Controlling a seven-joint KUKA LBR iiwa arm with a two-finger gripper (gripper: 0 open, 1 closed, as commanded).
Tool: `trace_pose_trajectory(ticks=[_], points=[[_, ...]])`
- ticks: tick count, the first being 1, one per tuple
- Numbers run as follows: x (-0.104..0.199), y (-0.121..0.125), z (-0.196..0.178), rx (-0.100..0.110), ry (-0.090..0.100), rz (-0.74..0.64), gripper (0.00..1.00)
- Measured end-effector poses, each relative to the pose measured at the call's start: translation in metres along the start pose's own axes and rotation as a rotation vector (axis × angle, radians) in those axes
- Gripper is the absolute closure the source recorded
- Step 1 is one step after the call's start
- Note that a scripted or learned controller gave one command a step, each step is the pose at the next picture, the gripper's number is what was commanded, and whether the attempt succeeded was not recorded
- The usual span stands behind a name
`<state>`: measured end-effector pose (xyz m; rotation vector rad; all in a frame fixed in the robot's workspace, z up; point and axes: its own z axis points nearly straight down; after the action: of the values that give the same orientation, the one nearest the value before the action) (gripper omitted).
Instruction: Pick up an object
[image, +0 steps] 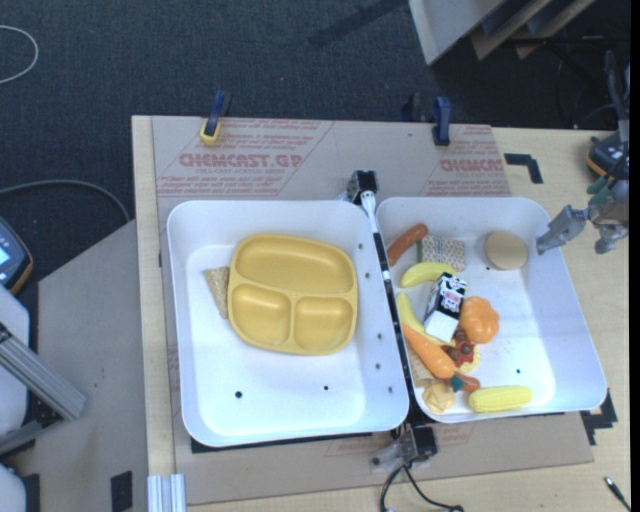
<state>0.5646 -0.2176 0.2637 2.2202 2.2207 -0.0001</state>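
Observation:
The right bin (560, 330) holds several toy foods. Among them are a red sausage (407, 242), a speckled cracker (443, 250), a round tan biscuit (506, 250), a banana (424, 272), a black-and-white milk carton (446, 306), an orange pepper (480, 320), a carrot (430, 352) and a corn cob (500, 398). My gripper (582, 236) hangs at the bin's upper right rim, just right of the tan biscuit. Its two grey fingers (558, 230) are spread, so it is open, with nothing between them.
The left bin (200, 360) carries a yellow divided plate (293, 294) with a tan slice of bread (217, 288) poking out at its left edge. A black divider rail (382, 290) runs between the bins. Blue clamps (440, 120) grip the board's far edge.

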Motion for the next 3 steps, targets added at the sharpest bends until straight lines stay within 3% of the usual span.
trace_pose_trajectory(ticks=[3], points=[[0.004,-0.019,0.144,0.005,0.003,0.0,0.0]])
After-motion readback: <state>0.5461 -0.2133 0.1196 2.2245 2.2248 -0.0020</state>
